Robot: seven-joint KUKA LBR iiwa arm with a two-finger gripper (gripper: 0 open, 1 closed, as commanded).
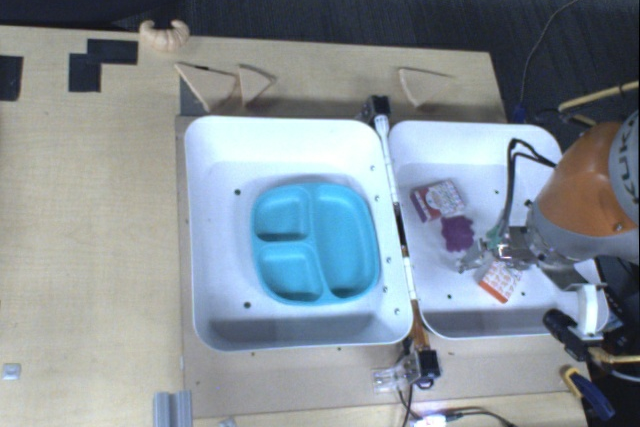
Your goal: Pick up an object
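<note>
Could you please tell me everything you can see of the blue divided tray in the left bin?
The blue tray is a light blue, rounded-cornered dish that looks like moulded plastic, with three compartments: a small one at upper left, another at lower left, and a long one down the right side. It lies flat, right side up, near the middle of the left bin, turned slightly askew to the bin's walls. Its compartments hold nothing, and only the bin floor touches it.

You cannot tell whether the gripper point(484, 253) touches the orange packet point(499, 284) at its five o'clock; that packet's print is too small to read. The arm point(590, 195) runs off the frame at three o'clock and covers part of the right bin point(470, 140).
</note>
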